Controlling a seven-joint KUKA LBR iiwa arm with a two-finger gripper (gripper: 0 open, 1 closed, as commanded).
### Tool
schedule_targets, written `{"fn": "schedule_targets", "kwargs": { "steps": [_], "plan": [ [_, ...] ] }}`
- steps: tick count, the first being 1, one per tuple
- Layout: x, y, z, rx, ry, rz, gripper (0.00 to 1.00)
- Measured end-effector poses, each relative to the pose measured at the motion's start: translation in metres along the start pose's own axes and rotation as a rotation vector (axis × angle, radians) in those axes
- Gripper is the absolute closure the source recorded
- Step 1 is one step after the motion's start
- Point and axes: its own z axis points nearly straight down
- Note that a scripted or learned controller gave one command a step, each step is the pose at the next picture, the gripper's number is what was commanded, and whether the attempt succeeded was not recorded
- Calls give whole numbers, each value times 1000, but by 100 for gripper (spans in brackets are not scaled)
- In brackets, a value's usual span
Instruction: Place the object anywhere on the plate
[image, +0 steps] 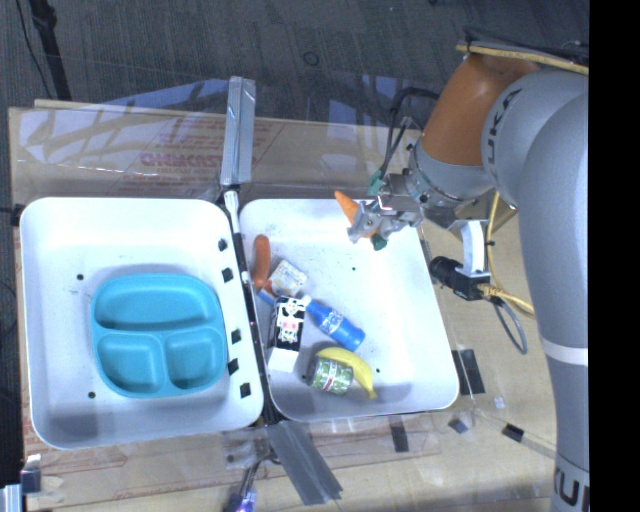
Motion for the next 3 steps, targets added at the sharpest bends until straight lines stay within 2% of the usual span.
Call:
{"fn": "schedule_targets", "kwargs": {
  "steps": [1, 2, 3],
  "plan": [
    [60, -56, 21, 0, -1, -147, 100],
    [147, -88, 35, 1, -2, -108, 100],
    [199, -114, 35, 2, -3, -83, 100]
  ]
}}
